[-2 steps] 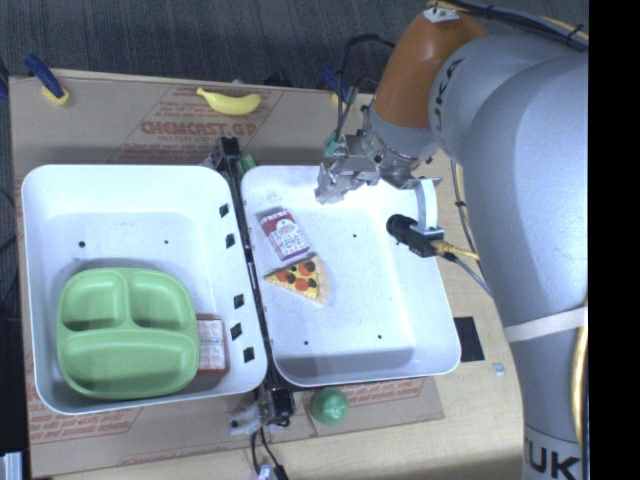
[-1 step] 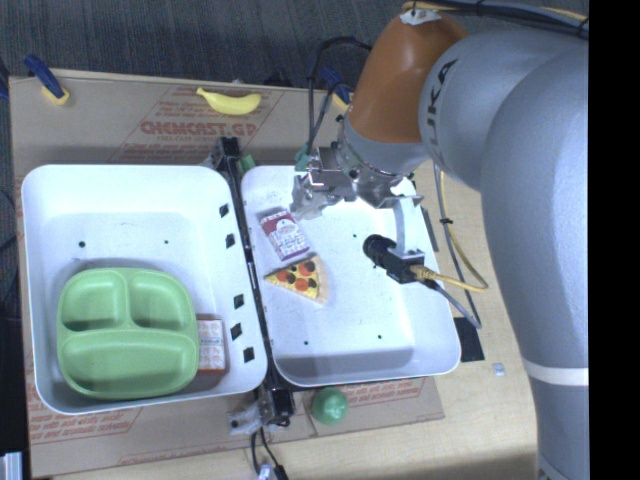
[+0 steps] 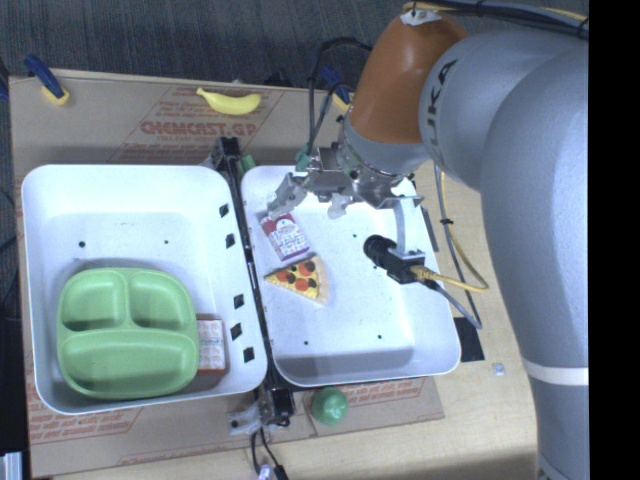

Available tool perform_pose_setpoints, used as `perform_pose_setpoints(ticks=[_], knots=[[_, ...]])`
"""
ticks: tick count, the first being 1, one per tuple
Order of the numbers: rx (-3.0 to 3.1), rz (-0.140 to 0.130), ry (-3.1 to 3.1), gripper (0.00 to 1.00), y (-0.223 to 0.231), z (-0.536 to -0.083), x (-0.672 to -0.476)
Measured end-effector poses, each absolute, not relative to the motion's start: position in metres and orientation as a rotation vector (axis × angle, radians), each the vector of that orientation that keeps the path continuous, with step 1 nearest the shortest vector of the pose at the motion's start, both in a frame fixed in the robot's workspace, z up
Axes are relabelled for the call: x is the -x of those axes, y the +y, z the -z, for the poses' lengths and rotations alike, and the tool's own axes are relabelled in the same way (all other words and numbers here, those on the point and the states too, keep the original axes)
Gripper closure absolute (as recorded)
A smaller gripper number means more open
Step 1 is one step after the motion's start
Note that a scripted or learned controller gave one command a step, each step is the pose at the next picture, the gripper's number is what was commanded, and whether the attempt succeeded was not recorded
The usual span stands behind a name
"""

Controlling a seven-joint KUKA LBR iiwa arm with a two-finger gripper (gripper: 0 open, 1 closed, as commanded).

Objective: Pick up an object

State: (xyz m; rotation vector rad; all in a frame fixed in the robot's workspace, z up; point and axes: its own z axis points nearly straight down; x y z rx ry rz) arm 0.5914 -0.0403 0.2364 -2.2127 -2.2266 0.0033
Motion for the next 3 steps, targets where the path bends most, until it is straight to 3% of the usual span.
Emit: perform_pose_setpoints(ticks=[1,3], knots=[[2.212,-0.006,-2.228,0.00,-0.0412,-0.1913,-0.5619],[2.213,-0.005,-2.228,0.00,-0.0414,-0.1915,-0.5621]])
